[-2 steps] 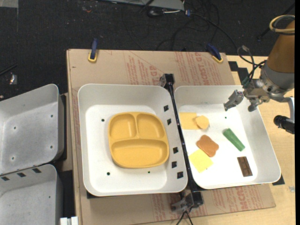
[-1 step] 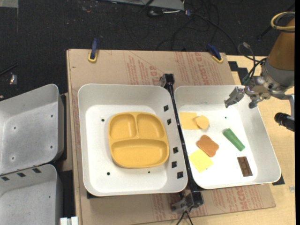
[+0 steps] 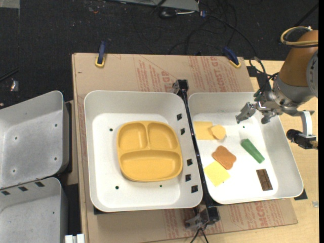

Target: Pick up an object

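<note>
Over the right bin's far right corner, the gripper (image 3: 254, 113) hangs with its two fingers spread apart and nothing between them. Nearest to it is the green stick (image 3: 252, 151), which lies toward the bin's near edge from the fingers, close to the right wall; its long axis runs on a slant from the far left to the near right. I judge this the likeliest thing to pick, and the fingers would need to close across that slant, not along it.

The right bin (image 3: 283, 135) holds five more pieces. A pale yellow slab (image 3: 202, 130) sits against the left wall, with a round orange piece (image 3: 218, 132) touching its right edge. An orange-brown toast-like piece (image 3: 224, 157) lies near the middle, overlapping a yellow square (image 3: 216, 173) on its near side. A small brown bar (image 3: 264, 179) rests by the near right corner, apart from the rest.

The left bin (image 3: 96, 135) carries one yellow divided plate (image 3: 150, 151), set in its middle, its three compartments bare.
</note>
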Motion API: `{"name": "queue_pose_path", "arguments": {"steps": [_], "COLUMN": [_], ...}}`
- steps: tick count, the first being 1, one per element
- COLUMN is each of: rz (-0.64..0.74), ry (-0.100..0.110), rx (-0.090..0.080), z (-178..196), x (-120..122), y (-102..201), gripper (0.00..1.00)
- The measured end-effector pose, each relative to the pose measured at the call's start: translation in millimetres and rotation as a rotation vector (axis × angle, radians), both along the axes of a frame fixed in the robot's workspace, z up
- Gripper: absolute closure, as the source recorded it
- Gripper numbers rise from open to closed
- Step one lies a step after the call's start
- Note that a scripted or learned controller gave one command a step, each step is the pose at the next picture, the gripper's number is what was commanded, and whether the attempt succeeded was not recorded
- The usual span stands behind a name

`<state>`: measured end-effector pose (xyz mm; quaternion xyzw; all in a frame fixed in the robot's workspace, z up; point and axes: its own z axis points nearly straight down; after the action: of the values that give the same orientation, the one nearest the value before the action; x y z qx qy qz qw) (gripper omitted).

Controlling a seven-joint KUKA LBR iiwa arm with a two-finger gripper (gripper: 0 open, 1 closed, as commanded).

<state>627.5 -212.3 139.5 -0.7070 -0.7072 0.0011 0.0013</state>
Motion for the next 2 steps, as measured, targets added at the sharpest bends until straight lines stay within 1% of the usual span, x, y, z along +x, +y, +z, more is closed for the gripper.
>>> {"name": "queue_pose_path", "arguments": {"steps": [1, 2], "rz": [0.001, 0.003], "ry": [0.0, -0.006], "rx": [0.0, -0.002], "z": [-50.3, -36.2], "x": [-0.6, 1.2], "y": [0.8, 0.6], "gripper": [0.0, 1.0]}}
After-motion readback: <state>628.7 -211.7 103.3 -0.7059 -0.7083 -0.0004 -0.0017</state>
